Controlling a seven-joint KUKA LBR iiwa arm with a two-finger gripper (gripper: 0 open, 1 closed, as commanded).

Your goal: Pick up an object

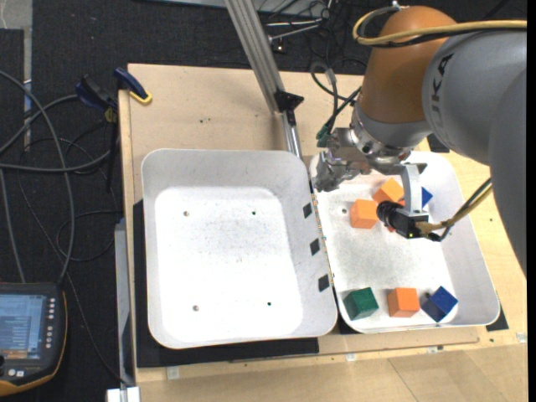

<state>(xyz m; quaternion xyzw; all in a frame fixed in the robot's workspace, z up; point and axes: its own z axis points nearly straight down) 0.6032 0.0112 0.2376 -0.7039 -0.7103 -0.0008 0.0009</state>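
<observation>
Risk at the left bin: the left bin point(152, 193) lay just beside my gripper point(333, 172). I judged that drifting that way would end the try over bare white floor with nothing to close on.
Risk at the shared rims: my gripper hung over the far left corner of the right bin point(479, 262), close to where the two bins met. A straight descent there could have struck a rim or wall, not a block.
Risk at the near blocks: the orange block point(363, 213) lay just to the right of and below my gripper, apart from it. A second orange block point(389, 192) and a blue block point(426, 198) sat close behind it, partly hidden by my wrist bracket point(411, 182). Reaching in there might have nudged one block into another, or caught an edge and let it slip.
Risk at the front row: the green cube point(362, 302), the orange cube point(403, 301) and the blue cube point(439, 303) stood in a line near the front wall, well apart from me. They were close to that wall, so I judged a grasp there awkward.
Grasp state: I could not tell whether my gripper was closed or released, and I saw nothing held in it.
Arm pose: my arm point(469, 82) came in from the right, high over the right bin. The orange band point(402, 57) sat above the wrist, which pointed down and leftward toward the bin's corner.
</observation>
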